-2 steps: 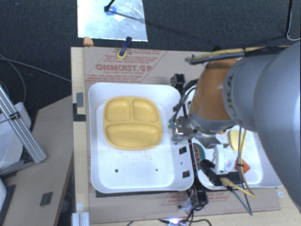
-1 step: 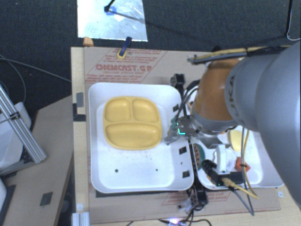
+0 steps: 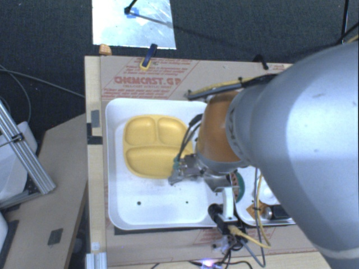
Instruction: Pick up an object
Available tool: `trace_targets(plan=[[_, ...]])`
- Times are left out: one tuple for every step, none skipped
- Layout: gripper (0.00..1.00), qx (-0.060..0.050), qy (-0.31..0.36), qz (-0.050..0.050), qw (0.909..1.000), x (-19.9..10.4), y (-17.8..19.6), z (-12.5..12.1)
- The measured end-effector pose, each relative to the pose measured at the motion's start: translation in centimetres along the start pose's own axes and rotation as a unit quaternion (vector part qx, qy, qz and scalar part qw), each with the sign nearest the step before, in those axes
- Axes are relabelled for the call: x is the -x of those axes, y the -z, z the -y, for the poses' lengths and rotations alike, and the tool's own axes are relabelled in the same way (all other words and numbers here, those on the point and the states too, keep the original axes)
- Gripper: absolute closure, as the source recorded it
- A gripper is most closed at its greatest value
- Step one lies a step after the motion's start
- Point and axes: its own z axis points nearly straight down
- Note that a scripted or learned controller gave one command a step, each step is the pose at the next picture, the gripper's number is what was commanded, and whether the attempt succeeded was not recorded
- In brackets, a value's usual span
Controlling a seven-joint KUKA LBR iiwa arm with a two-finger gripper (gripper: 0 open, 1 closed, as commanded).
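A yellow divided plate [image 3: 148, 144] lies in the upper half of the left white bin [image 3: 115, 167]. My gripper [image 3: 178, 172] hangs low over the plate's lower right edge, below the arm's orange band [image 3: 216, 133]. Whether it touches the plate is hidden by the wrist. The grey arm covers most of the right side of the view.
The right bin [image 3: 280, 222] peeks out under the arm, with a green-rimmed object [image 3: 240, 186] and a small dark item [image 3: 276, 212] in it. A printed cardboard sheet [image 3: 146, 80] lies behind the bins. An aluminium frame [image 3: 22, 150] stands at the left.
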Motion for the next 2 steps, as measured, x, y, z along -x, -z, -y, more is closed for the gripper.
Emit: trace_targets(plan=[[0.0,0.001,0.0,0.0,1.0,-5.4,-2.7,-4.0],[0.0,0.01,-0.006,0.002,0.9999,1.9,8.3,-11.6]])
